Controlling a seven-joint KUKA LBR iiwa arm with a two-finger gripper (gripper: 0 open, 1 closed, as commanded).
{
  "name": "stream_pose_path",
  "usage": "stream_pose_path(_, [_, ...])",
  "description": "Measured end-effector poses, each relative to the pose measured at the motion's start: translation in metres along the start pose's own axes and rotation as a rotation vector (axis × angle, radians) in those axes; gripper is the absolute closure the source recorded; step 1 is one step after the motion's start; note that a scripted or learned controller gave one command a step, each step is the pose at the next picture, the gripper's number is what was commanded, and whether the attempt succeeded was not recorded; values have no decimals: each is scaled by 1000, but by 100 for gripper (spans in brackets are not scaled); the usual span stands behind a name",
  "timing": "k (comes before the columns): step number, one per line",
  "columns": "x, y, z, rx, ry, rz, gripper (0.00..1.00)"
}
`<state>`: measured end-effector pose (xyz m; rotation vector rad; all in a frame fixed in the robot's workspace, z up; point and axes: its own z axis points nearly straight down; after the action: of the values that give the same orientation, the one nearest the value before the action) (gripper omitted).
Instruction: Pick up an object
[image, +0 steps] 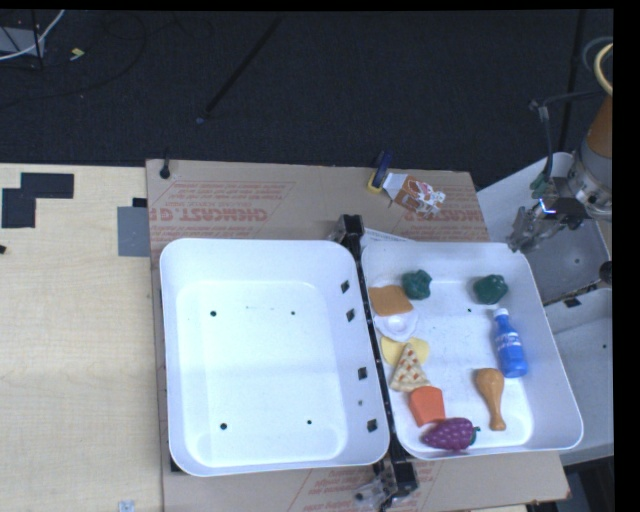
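The claw (527, 232) hangs just beyond the right bin's (560, 400) far right corner; whether it is clenched cannot be told. Toys crowd that bin, the blue bottle (509, 344) nearest. A descent from here risks striking the rim.

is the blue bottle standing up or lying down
Lying down: the blue bottle rests on its side on the right bin's floor, white cap toward the far rim.

- Both white bins (260, 270) look like smooth, faintly glossy plastic.
- The printed sheet (300, 195) beneath looks like matt brown cardboard.
- The blue bottle (509, 345) looks like shiny plastic.
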<state>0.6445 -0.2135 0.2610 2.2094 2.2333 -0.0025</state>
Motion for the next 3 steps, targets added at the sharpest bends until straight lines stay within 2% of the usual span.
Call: stream_pose_path(3, [0,1,-29,2,-2,-12,100])
